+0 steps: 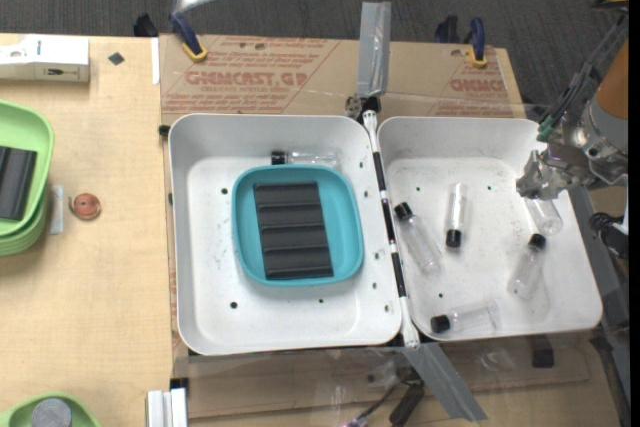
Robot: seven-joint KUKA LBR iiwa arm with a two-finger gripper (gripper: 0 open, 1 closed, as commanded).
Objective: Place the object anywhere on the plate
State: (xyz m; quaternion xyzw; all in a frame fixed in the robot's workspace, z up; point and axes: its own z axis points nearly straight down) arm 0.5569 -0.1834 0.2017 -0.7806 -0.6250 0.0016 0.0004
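The gripper (543, 183) hung over the right edge of the right bin (560, 315), just above a clear vial (546, 215) that lay near that edge; whether the vial was gripped, or how the gripper was set, could not be told from the slanted view. The vial looked light, stiff and slippery, likely plastic or glass, so best taken across the middle of its barrel, not by its cap. Four more black-capped vials lay scattered in the same bin: one (413, 234) near the left wall, one (454, 213) mid-bin, one (527, 268) toward the right, one (465, 320) along the near edge. The teal plate (345, 205), carrying a dark ribbed insert (292, 230), sat in the left bin (200, 305), with another vial (300, 157) by its far edge. The ridge between the bins stood in the path.
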